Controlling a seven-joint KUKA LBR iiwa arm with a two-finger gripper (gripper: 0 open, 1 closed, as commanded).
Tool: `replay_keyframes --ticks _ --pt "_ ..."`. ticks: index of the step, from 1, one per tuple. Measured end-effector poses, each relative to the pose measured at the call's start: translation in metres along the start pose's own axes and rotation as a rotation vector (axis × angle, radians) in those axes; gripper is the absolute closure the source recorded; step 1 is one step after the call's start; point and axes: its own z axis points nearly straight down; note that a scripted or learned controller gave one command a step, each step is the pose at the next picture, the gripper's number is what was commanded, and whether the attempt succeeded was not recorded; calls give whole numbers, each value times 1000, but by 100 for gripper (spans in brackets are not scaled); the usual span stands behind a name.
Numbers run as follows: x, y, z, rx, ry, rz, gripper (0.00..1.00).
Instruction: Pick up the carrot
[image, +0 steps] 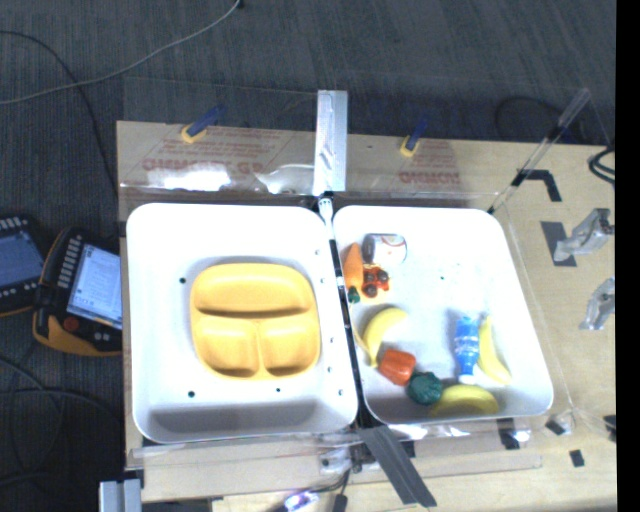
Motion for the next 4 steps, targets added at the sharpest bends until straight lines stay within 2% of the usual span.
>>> replay_keyframes --ticks 1,2,3,4 --pt "-3 3 -10 -2 -6 -5 100" --pt "-3 3 -10 -2 -6 -5 0" --pt "-11 53 -55 -1 -1 -193 0" --pt "-7 0 -56 -2 0 -575 0"
